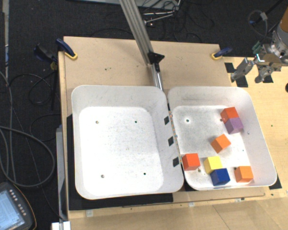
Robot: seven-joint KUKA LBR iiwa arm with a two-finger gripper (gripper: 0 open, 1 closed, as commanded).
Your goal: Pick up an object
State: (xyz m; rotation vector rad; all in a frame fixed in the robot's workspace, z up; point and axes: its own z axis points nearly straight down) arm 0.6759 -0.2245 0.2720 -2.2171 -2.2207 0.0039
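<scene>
The right bin [259, 128] holds several small blocks. An orange block [229, 113] touches a purple one [235, 124] near its far right side. Another orange block [221, 142] lies in the middle. Along the front sit an orange-red block [191, 161], a yellow block [212, 164] touching a blue block [220, 176], and an orange block [243, 174]. My gripper [253, 73] hangs at the upper right, beyond the right bin's far corner, above the bench. Its two fingers stand apart with nothing between them.
The left bin [117, 143] lies beside the right one, their rims meeting in the middle. A slanted metal pole [137, 25] runs down to the bins' far junction. Yellow-blue clamps [66, 49] grip the board's far corners. Cables lie on the dark floor at left.
</scene>
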